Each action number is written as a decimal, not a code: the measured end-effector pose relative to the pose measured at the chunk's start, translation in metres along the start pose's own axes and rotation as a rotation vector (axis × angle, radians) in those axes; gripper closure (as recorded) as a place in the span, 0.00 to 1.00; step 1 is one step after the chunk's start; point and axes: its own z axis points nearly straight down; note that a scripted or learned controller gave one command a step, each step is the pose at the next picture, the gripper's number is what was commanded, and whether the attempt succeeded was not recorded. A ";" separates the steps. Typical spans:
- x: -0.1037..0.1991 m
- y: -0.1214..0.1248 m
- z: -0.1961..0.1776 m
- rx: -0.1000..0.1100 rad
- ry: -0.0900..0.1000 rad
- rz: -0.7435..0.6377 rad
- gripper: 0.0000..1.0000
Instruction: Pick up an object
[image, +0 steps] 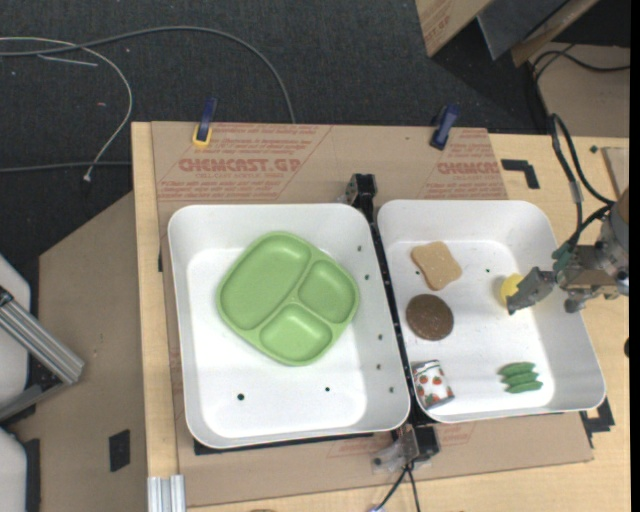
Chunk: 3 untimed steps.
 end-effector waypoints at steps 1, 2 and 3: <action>0.000 0.001 -0.003 -0.006 -0.002 -0.002 0.00; 0.000 0.006 0.038 -0.006 -0.001 -0.001 0.00; -0.008 0.008 0.085 -0.002 0.000 0.000 0.00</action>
